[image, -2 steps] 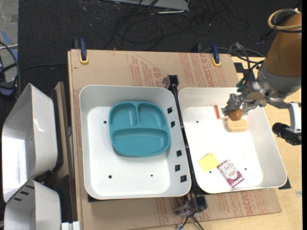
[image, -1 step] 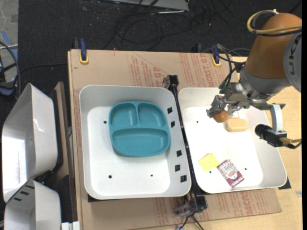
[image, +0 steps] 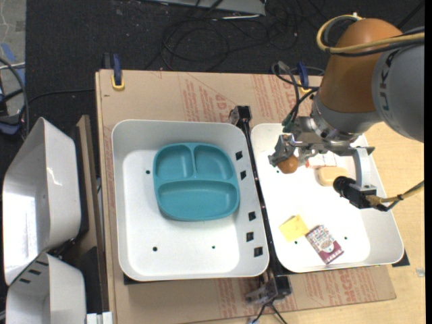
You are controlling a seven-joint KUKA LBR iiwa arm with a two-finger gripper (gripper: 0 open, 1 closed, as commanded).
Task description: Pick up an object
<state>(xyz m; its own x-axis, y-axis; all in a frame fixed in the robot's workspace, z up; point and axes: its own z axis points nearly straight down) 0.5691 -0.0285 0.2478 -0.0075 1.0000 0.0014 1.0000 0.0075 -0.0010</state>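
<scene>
My gripper (image: pixel 286 158) hangs low over the back left part of the right bin (image: pixel 378 238). A small round orange-brown object (image: pixel 289 166) lies right at its tip, touching or nearly touching it; whether it is gripped is not clear. A beige rounded object (image: pixel 328 175) rests just to the right of it. Nearer the front of that bin lie a yellow block (image: pixel 292 228) and a red patterned packet (image: pixel 324 243).
The left bin (image: pixel 131 201) holds a teal divided tray (image: pixel 196 181). A black divider with clips (image: pixel 253 201) runs between the bins. The arm's orange band (image: pixel 358 52) and a black cable fitting (image: pixel 351 190) overhang the right bin's back half.
</scene>
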